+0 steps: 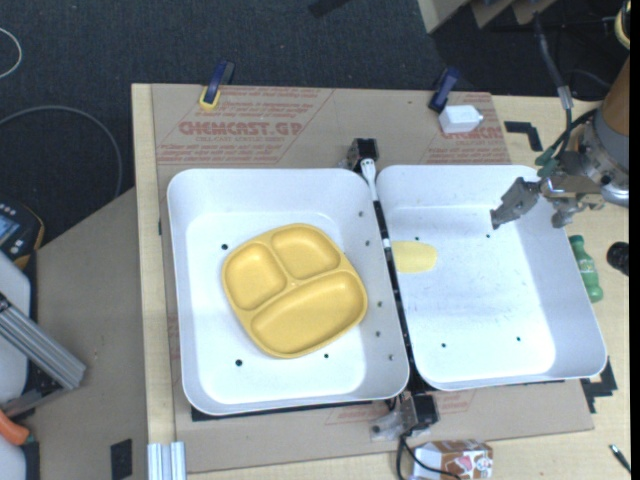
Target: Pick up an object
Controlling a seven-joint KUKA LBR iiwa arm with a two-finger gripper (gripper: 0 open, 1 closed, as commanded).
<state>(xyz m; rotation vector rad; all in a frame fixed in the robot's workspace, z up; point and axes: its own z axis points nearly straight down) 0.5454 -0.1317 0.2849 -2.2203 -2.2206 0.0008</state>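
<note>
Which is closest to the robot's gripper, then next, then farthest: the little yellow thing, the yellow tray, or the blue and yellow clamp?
From the gripper, in the camera view:
1. Little yellow thing, in the right bin, by its left wall.
2. Yellow tray, in the left bin.
3. Blue and yellow clamp, at the bench's far left corner.

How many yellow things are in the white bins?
2. A yellow divided plate lies in the left bin, and a small yellow piece lies in the right bin, close to its left wall.
</note>
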